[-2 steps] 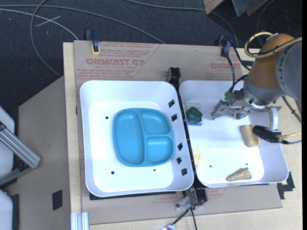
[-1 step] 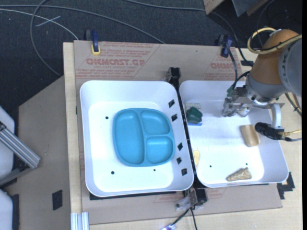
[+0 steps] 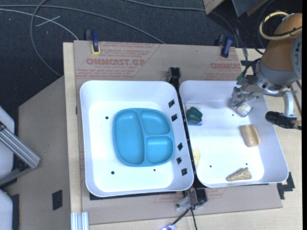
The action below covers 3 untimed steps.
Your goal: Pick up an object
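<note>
Reaching from right, claw (image 3: 240,101) low over right bin (image 3: 268,169)

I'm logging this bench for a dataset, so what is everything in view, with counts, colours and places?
Bins: 2, white, side by side on the bench.
Divided plate: 1, blue, middle of the left bin.
Dark green object: 1, right bin, near its left wall.
Tan oblong object: 1, right bin, right side.
Tan wedge: 1, right bin, near front edge.
Small pale item: 1, whitish, right bin, below the gripper.
Clamps: 2, blue, bench's far edge.
Arm: 1, grey and orange, upper right.
Gripper: 1, over the right bin.
</note>
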### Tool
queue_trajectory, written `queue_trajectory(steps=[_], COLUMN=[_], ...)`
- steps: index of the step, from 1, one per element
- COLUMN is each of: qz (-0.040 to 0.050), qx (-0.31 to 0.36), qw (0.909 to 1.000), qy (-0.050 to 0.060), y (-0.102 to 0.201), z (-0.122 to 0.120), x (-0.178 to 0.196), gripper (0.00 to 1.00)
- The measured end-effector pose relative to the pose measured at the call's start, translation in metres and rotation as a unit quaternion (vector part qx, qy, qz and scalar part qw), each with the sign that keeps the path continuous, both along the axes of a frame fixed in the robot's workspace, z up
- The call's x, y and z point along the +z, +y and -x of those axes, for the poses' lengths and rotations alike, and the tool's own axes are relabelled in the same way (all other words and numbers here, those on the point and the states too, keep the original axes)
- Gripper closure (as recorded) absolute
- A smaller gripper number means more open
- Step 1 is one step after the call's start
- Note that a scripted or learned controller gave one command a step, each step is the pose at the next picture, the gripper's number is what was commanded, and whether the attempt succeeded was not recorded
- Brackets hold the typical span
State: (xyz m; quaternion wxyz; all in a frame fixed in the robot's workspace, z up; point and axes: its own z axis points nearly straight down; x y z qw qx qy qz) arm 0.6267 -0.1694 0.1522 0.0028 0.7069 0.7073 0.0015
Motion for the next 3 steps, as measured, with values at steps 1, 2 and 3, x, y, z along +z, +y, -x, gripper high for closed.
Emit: queue_trajectory(steps=[1,2,3], qz=[0.0001,-0.0018,-0.0024], qx=[0.000,0.002,0.003], qw=[1.0000,1.0000,1.0000], qy=[-0.001,0.002,0.003], y=[0.000,0.049,0.106], z=[-0.002,-0.018,-0.016], x=[0.055,0.058,0.070], gripper=[1.00,1.00,1.00])
